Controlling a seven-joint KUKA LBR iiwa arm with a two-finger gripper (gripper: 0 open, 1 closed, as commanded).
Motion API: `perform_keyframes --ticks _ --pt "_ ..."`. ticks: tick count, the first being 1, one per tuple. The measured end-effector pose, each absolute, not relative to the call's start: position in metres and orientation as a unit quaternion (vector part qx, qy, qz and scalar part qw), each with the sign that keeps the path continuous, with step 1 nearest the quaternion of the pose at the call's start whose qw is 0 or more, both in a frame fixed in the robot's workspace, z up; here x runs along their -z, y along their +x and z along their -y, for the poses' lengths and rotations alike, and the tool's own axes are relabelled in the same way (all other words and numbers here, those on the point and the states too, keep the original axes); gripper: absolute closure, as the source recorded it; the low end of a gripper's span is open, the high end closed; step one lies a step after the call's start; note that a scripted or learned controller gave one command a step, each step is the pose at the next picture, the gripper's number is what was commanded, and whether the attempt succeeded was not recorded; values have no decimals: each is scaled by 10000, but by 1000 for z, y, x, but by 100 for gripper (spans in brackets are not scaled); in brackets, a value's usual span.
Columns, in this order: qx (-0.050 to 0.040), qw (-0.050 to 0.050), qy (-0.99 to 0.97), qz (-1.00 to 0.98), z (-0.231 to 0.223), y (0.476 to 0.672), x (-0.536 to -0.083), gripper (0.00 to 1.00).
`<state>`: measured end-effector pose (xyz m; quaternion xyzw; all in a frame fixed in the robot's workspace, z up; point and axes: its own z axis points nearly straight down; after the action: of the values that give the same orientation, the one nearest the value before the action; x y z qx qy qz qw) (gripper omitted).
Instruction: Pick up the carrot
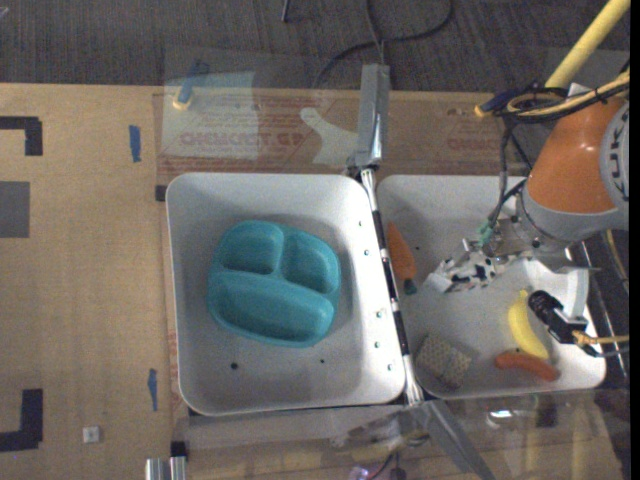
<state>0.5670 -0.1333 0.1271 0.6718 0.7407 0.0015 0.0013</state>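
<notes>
The carrot (400, 252) is a slim orange piece with a dark green end. It lies lengthwise along the left wall of the right bin (470, 313). My gripper (465, 271) hangs low over the middle of that bin, a short way right of the carrot's green end and apart from it. Nothing shows between the gripper and the carrot. The grey arm with its orange band (570, 173) reaches in from the right.
A yellow banana (524, 328) and an orange-red sausage-shaped piece (527, 366) lie at the right bin's front right. A brown speckled block (444, 359) sits at its front. The left bin (190, 348) bears a teal divided plate (272, 281).
</notes>
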Motion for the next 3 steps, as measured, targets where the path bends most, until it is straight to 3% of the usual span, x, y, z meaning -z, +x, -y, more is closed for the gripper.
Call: perform_keyframes --ticks 1,2,3 --pt "-31 56 6641 -7477 127 511 -88 0" --pt "-28 62 6491 -7607 107 483 -88 0" --pt "-23 86 6513 -7588 110 484 -97 100"
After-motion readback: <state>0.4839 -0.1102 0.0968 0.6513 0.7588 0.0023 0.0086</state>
